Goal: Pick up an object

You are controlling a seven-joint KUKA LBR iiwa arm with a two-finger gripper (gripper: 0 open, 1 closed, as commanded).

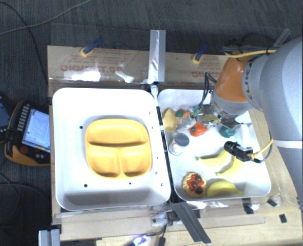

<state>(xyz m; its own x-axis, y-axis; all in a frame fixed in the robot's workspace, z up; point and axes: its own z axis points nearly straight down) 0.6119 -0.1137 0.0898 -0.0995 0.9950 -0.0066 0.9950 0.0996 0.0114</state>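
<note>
Dark grey carpet [115,9] covers the floor around the surface [59,55], which is topped with a brown board whose far strip lies under a clear plastic sheet [105,65] held by two clips with blue and yellow grips [91,46]. A thin black cable [18,19] loops across the carpet at upper left. On the floor to the left lies a handheld control pendant [28,135] with an orange casing and a lit screen. Light is even, with soft shadows.
</note>
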